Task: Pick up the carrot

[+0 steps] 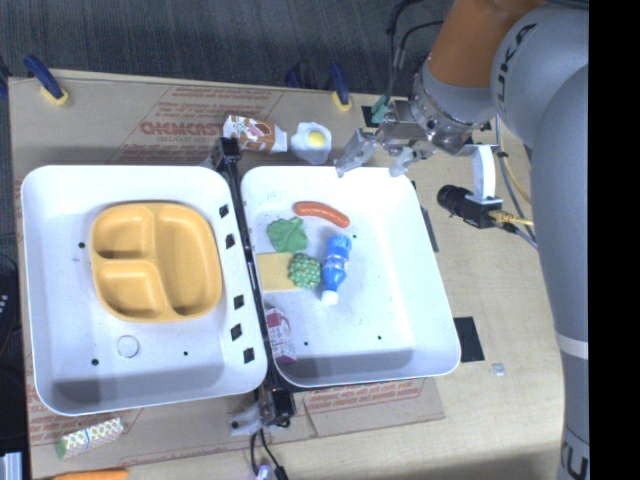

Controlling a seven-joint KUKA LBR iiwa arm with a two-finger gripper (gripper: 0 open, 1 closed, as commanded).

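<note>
The carrot [321, 212], a short orange-red stick, lies flat in the back part of the right bin [400, 298], pointing left to right. My gripper [377, 160] hangs over that bin's back rim, up and to the right of the carrot and clear of it. Its two fingers [352, 154] stand spread apart and open, with nothing between them.
Close in front of the carrot lie a green leaf toy [287, 234], a blue bottle [336, 261], a yellow slab [272, 270] and a green knobbly item [304, 270]. A yellow divided plate [155, 260] fills the left bin [50, 368]. Behind the bins sit a small box [250, 133] and a yellow-white item [312, 140].
</note>
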